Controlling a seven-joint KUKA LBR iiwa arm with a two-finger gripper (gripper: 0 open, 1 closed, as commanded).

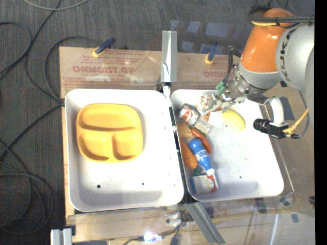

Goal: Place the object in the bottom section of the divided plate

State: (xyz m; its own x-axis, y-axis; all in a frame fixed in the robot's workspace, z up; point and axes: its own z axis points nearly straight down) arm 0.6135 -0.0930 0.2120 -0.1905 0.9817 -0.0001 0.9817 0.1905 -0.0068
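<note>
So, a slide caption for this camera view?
Arm's gripper over the right bin of cluttered items; yellow divided plate waits in the left bin.

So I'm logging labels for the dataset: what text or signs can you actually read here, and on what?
"CHEMGIST.GR", faint red print, uncertain reading, on the cardboard sheet behind the left bin.
More red print on the cardboard behind the right bin: partly covered, unreadable.
Blue bottle label: too small.
Red-and-white can: blurred.
Carton: blurred.

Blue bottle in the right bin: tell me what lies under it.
The blue bottle lies across orange-brown items that stick out along its left side. How far they run beneath it is covered.
</note>
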